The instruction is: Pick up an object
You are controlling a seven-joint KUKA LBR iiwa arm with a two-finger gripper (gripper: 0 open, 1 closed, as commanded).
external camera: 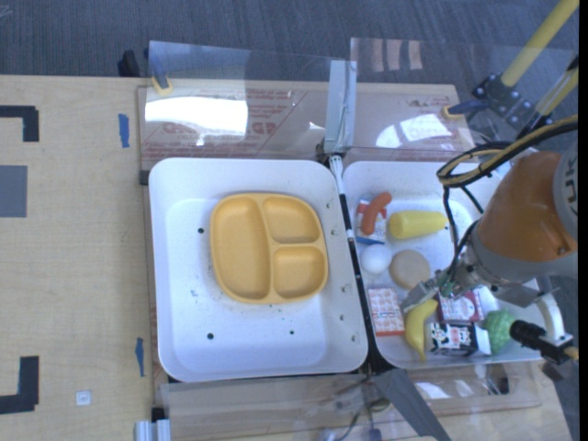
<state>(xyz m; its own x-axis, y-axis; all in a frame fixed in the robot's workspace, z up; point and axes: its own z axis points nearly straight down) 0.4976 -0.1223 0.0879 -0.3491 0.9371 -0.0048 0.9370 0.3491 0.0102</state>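
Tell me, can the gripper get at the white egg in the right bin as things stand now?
Probably yes. The white egg lies uncovered beside the right bin's left wall, and the gripper hovers close by. The brown round item and the wall crowd it, so the fingers may have little room.

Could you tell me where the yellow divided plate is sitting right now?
In the camera view, the yellow divided plate lies flat near the middle of the left white bin, apart from the food items in the right bin.

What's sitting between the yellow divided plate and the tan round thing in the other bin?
A white egg in the right bin, past the bins' rims, in the camera view.
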